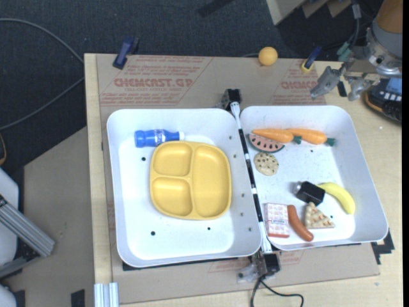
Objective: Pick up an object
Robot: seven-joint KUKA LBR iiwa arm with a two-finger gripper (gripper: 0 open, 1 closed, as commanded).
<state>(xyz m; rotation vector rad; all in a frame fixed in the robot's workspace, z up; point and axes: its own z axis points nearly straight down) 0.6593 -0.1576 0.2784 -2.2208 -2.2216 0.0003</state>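
The claw (332, 82) hangs above the desk (192, 82) just past the right bin's (364, 171) far rim, gripping nothing I can see, though whether it is spread or closed I cannot tell; likely parked clear so the camera sees every candidate; nearest below it lie two carrots (289, 135), further down a banana (339, 196); the board beside it reads "CHEMCAST G.P."

Red print reading "CHEMCAST GP" runs across the board (192, 75) under the bins, along its far edge beyond the left bin (121, 190). The same red lettering repeats near the board's far right corner, too broken up to read. The small packet (276, 220) carries print too tiny to make out.
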